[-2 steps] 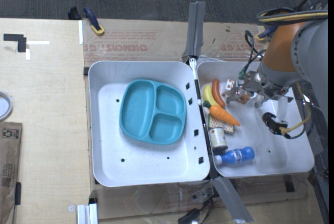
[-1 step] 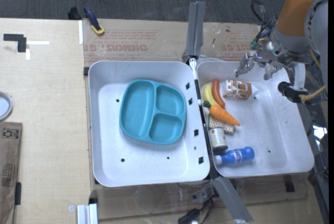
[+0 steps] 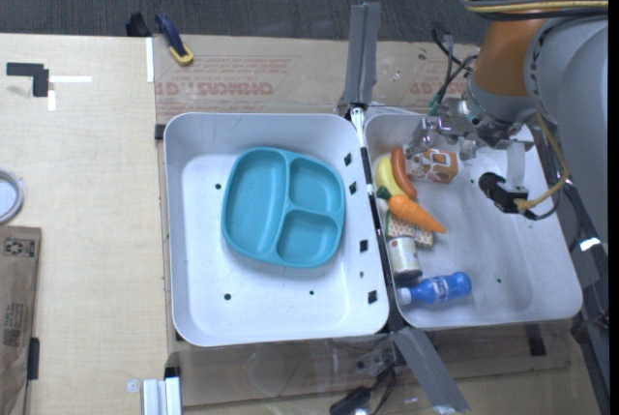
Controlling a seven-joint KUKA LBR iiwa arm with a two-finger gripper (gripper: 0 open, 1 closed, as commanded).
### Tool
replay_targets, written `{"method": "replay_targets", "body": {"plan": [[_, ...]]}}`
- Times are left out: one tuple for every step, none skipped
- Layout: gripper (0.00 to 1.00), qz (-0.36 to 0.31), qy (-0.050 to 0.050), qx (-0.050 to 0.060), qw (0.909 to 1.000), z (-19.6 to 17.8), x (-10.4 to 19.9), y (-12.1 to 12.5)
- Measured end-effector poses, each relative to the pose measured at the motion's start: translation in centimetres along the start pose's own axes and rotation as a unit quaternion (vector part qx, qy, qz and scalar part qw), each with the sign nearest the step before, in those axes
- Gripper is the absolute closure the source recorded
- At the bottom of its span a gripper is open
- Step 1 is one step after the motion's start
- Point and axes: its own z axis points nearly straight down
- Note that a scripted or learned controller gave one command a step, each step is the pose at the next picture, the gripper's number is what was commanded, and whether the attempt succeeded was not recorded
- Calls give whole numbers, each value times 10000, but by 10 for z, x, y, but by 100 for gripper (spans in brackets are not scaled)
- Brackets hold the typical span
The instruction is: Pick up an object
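Your arm (image 3: 542, 45) comes in from the right and covers the upper right corner of the right bin (image 3: 522, 297). The pincer (image 3: 437, 134) sits low at the top of that bin, over a small brown-and-white piece (image 3: 438, 165). Glare and metal parts blur the spot, so you cannot tell whether the pincer is released or clenched, nor whether it touches the piece. What the piece is stays hard to make out.

Things in the right bin crowd its left wall. A banana (image 3: 386, 175) lies by the wall, long axis running up and down the view, slightly curved. A red sausage (image 3: 402, 173) lies just beside it on the right, pointing the same way. A carrot (image 3: 416, 213) lies below them, long axis slanting from upper left to lower right, thin tip to the lower right. A wafer (image 3: 408, 235) shows partly under the carrot. A small can (image 3: 403, 257) lies on its side below that, long axis near up-down. A blue bottle (image 3: 433, 289) lies near the bottom, long axis near left-right, cap end to the left.

A black cable loop (image 3: 503, 193) hangs from the arm over the bin floor.

The left bin (image 3: 193, 307) carries a blue divided plate (image 3: 284, 207), flat, near the middle.

On the bench (image 3: 77, 162), a tape roll (image 3: 8, 197) is cut off by the left edge.
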Motion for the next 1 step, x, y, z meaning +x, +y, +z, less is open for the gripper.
{"method": "replay_targets", "body": {"plan": [[0,-47,-1,-108,9999,5,-5,-15]]}}
